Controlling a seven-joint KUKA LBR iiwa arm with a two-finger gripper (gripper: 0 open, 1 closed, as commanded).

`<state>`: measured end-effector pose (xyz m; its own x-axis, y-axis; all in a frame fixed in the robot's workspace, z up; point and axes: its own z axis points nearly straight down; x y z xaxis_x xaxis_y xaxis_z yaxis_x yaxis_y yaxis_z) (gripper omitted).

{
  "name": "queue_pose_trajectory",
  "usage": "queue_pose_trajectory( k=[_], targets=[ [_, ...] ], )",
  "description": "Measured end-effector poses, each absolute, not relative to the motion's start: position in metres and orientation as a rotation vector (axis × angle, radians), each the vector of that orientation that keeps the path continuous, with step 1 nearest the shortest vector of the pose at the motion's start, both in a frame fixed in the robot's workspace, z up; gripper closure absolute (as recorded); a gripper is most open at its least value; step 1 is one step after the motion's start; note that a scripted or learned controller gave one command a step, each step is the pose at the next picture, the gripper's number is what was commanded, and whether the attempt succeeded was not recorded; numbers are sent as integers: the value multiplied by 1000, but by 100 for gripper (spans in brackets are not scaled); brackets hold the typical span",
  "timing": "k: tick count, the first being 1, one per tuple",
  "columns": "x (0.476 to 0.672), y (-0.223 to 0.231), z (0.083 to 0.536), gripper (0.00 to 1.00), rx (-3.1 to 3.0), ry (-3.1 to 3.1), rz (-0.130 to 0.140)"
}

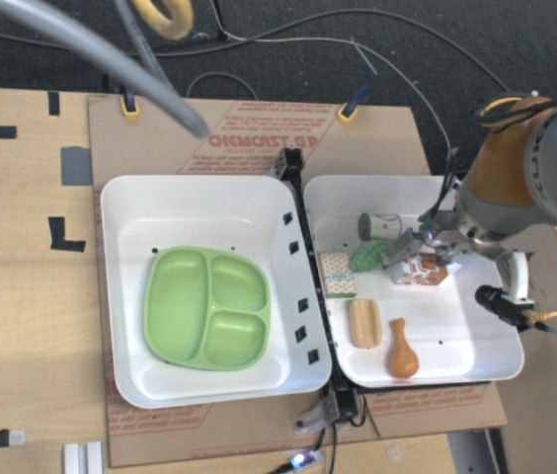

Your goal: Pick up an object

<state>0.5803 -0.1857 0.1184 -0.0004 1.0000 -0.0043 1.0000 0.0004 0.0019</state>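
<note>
Even bright overhead light, soft shadows, white bins [120, 294] slightly glary, fg pole [81, 38] prob. blurred

Green divided plate [207, 307] sits in left white bin [120, 265], two yellow clamps [130, 108] on cardboard at 12 o'clock.

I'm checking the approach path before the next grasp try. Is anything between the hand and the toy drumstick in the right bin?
Nothing visible stands between them. The hand is over the red-and-white packet near the green item, while the toy drumstick lies apart toward the bin's near edge, beside the bread-like block, with bare floor between.
</note>
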Motion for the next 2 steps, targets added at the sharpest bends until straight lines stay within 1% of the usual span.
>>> queue_pose_trajectory(
  k=[1, 2],
  targets=[
    [584, -189, 108, 0, 2211, 2209, 5],
    [586, -184, 117, 100, 2208, 2215, 17]
  ],
)
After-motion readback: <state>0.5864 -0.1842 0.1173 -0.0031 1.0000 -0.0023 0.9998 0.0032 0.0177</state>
